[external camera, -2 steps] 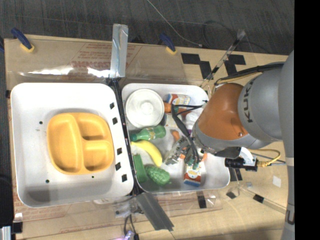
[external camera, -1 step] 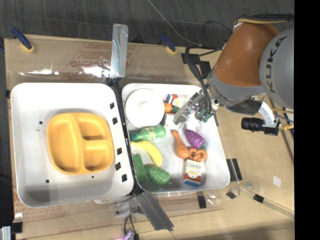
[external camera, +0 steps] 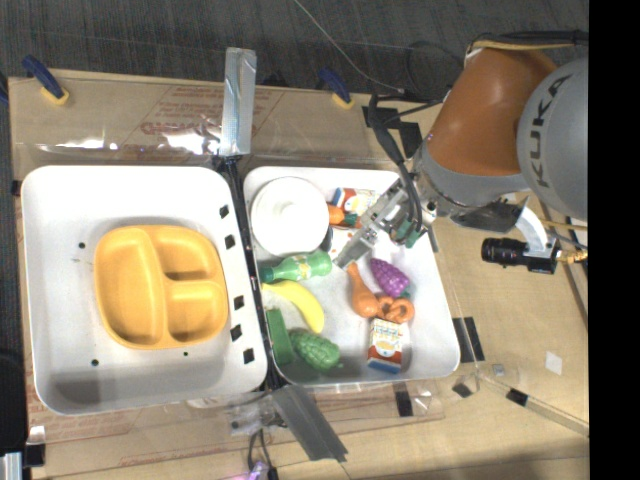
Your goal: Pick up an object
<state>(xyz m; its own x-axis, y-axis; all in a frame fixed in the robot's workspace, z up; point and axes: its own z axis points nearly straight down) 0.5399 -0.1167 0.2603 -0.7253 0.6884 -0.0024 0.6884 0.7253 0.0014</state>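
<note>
Claw (external camera: 366, 236) over right bin's (external camera: 446, 318) far half, jaw state impossible to tell; purple grapes (external camera: 391, 277) just nearward, toward bin's near-right corner.

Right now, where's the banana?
The banana lies in the right bin, left of centre, just below the green bottle and above the green bumpy vegetable.

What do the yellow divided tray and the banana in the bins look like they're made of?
The yellow divided tray looks like moulded plastic with a matte finish: even colour, rounded compartment walls, soft highlights. The banana seems to be toy plastic, smooth and uniformly yellow with a slight sheen; rubber or foam can't be ruled out.
</note>
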